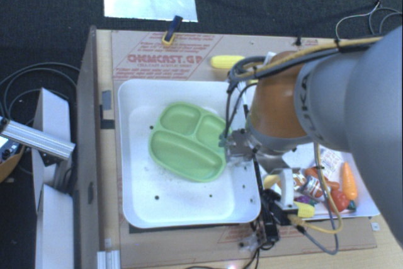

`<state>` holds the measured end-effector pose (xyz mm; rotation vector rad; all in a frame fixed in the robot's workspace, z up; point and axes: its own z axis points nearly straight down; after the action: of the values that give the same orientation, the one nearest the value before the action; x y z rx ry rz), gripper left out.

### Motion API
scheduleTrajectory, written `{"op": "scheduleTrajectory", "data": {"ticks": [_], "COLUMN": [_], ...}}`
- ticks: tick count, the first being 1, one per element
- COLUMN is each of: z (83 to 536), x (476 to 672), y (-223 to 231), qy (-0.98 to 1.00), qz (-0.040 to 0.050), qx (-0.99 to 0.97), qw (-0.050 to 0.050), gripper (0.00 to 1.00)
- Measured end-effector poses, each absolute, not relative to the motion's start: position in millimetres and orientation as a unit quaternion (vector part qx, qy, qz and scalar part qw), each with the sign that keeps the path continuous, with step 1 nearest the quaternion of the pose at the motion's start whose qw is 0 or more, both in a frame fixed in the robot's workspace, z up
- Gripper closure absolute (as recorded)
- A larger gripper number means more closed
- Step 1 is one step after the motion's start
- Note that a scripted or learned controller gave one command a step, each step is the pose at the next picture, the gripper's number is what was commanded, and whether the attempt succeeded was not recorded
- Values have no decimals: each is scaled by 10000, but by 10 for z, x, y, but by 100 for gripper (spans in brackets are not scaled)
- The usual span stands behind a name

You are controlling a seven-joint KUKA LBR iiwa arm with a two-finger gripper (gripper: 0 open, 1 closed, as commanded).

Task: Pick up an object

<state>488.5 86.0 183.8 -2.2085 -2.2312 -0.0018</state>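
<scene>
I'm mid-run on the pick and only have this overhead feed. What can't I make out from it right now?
- Gripper: in the camera view the arm's orange band and grey body cover it, so its fingers and any contact are hidden.
- Right bin: mostly under the arm; the small toys there are partly covered and too small to identify.
- Green divided tray in the left bin: its right edge is hidden by the wrist.
</scene>
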Motion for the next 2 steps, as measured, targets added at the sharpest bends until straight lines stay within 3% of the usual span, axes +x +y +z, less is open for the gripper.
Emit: {"op": "scheduleTrajectory", "data": {"ticks": [1,2], "z": [840,979], "x": [4912,5310], "y": [1392,2112], "qy": [-7095,-7109], "qz": [-80,-36], "qx": [-7046,-7033], "qw": [-71,-9], "gripper": [100,100]}}
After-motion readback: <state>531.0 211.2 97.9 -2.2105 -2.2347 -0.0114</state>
